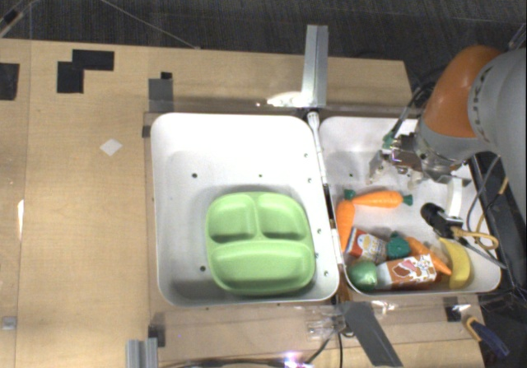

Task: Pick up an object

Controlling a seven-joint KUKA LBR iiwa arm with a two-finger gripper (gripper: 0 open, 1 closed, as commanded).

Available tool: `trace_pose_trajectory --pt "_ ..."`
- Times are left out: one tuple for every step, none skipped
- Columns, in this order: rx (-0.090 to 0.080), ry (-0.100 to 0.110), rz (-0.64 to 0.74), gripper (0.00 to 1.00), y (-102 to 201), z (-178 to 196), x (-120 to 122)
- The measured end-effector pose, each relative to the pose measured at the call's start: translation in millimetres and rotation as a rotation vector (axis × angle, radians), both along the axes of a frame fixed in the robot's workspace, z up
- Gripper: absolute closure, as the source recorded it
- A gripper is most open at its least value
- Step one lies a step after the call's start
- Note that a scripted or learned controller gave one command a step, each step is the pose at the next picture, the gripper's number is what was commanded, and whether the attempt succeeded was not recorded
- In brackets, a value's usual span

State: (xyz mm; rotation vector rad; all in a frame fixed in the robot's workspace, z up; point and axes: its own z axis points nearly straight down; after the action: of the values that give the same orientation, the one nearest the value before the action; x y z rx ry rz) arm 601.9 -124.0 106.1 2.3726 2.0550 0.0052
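My gripper point(394, 170) hangs over the back half of the right bin point(354, 144), open with nothing between its fingers. Just in front of it an orange carrot point(380, 198) lies crosswise, its green top pointing left. A second carrot point(344, 222) lies lengthwise along the bin's left wall. At the front of the bin, crowded together, are a red and white packet point(368, 244), an orange juice carton point(409, 270), a green round fruit point(362, 276), a teal piece point(399, 244) and a yellow banana point(458, 262).
The left bin point(189, 152) holds a green divided plate point(259, 241) toward its front right. A metal post point(315, 70) stands behind the wall between the two bins. The back of the right bin floor is bare white.
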Motion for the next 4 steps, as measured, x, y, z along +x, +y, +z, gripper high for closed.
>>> trace_pose_trajectory --pt "0.0 0.001 0.001 0.0 28 -7 -33" --pt "0.0 -0.001 -0.127 0.0 37 105 -40" --pt "0.001 0.003 -0.212 0.0 33 3 -30" --pt "0.0 -0.008 -0.134 0.0 -5 -15 -22"
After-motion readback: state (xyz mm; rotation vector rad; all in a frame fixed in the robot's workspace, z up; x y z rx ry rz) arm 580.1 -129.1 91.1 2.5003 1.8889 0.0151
